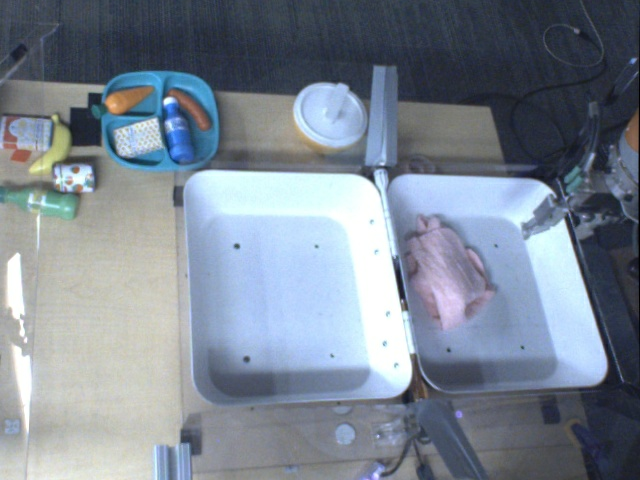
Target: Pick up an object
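Gripper [548,214] hovering at right white bin's [590,328] upper right rim, finger state impossible to tell; floppy pink rubber chicken [447,271] lying mid-bin, untouched.

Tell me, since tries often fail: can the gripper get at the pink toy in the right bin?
Probably yes. The pink toy lies alone in the right bin, uncovered, and the gripper sits at that bin's upper right edge.

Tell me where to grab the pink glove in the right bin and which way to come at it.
Grip the pink glove across its bunched palm, near the middle, coming straight down from above. It lies flat and limp on the right bin floor, so no side offers an edge; the thicker middle probably gives the gripper most to pinch.
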